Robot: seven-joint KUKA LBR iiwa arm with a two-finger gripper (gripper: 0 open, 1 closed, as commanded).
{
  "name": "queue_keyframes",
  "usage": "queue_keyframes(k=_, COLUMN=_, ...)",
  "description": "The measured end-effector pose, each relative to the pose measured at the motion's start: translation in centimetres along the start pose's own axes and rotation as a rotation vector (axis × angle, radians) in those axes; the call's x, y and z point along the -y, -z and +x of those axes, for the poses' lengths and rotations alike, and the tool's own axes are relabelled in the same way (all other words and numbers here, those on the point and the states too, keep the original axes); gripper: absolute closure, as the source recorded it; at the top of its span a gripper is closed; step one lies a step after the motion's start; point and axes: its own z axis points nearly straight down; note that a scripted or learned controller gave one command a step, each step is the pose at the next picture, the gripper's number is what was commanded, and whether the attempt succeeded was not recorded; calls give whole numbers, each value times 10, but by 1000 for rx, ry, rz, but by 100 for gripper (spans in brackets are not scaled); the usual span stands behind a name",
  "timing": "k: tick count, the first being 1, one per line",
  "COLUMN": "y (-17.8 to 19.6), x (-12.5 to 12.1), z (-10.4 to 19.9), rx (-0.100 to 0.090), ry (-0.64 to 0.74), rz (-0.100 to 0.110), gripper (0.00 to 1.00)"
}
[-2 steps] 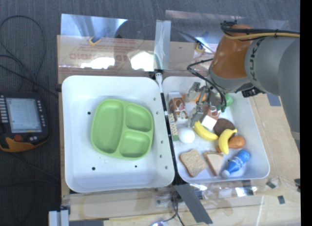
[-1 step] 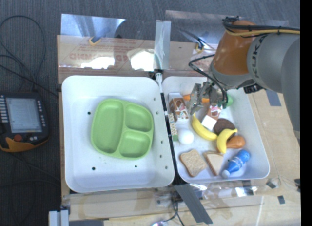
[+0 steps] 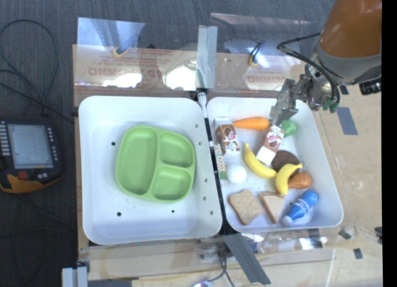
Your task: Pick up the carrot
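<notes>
The orange carrot [image 3: 251, 123] lies on its side near the back of the right bin [image 3: 329, 155], pointing left to right. My gripper [image 3: 283, 107] hangs just right of the carrot's thick end, above the bin's back right part. Its fingers [image 3: 278, 111] point down and left, and nothing is between them. The grey arm with the orange band reaches in from the upper right.
The right bin also holds a milk carton [image 3: 227, 137], two bananas [image 3: 258, 163], a white egg [image 3: 236, 173], bread slices [image 3: 245, 206], a blue bottle [image 3: 301, 207] and a small carton [image 3: 271, 144]. A green divided plate [image 3: 156, 163] sits in the left bin [image 3: 93, 155]. A pendant [image 3: 28, 154] lies far left.
</notes>
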Motion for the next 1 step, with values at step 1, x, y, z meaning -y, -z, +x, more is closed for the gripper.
queue_keyframes(k=1, y=146, x=61, z=-13, rx=-2, ry=112, rz=3, gripper=100)
